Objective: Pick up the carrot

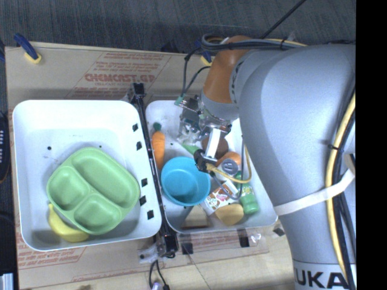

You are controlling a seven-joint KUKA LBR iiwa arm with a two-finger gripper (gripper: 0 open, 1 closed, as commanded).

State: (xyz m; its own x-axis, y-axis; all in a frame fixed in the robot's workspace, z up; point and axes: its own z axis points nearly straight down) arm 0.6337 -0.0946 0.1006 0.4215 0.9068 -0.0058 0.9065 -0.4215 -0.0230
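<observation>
The carrot (158, 148) is orange with a small green top. It lies along the left wall of the right bin (167, 110), just above the blue bowl (184, 182). My gripper (192, 132) reaches down into the upper part of that bin, a little right of the carrot and apart from it. Nothing shows between the gripper and the carrot but bare bin floor. The arm's grey body covers the bin's right side.
A green divided plate (94, 189) rests on a yellow thing (63, 228) in the left bin (36, 125). Packed beside the bowl are a round orange-brown item (230, 161), a printed packet (220, 195), a green bottle (248, 202) and a tan lump (229, 214).
</observation>
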